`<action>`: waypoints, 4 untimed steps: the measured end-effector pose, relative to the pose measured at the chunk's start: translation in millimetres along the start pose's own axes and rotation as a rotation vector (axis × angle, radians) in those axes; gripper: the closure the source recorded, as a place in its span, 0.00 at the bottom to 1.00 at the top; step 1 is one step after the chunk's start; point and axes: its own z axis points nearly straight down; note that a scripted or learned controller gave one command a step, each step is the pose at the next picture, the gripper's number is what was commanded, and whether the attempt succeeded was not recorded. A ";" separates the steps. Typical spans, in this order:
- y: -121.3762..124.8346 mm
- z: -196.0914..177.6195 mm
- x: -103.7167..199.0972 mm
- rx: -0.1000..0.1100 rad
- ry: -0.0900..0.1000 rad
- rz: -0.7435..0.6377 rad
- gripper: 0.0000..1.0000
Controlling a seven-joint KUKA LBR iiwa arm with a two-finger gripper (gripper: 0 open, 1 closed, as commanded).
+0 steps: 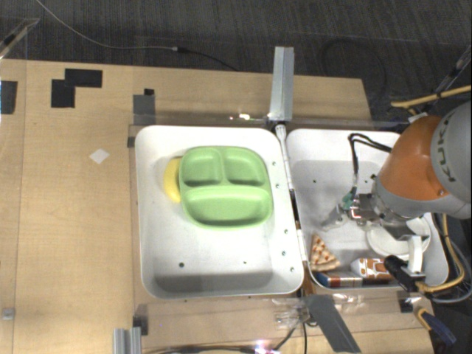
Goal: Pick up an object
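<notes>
Camera view: two white bins are sitting side by side. Left bin point(158, 271) is holding one green tray point(223, 185) lying over one yellow item point(171, 181). Right bin point(317, 153) is holding one pizza slice point(321, 252) and one brown bottle point(363, 269). Gripper point(355, 211) is hanging above this bin's floor, its opening indiscernible. "KU" is showing on the arm point(420, 172).

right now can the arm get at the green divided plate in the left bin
Probably yes. The green divided plastic plate lies face up in the left white bin with nothing on top. The arm's end effector sits over the right bin, so it must cross the divider.
</notes>
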 end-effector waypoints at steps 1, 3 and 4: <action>18.7 0.8 13.3 -0.004 -0.003 -0.326 0.00; 3.2 -96.3 95.0 0.001 0.001 -0.756 0.00; 5.5 -107.8 94.6 -0.006 0.000 -0.754 1.00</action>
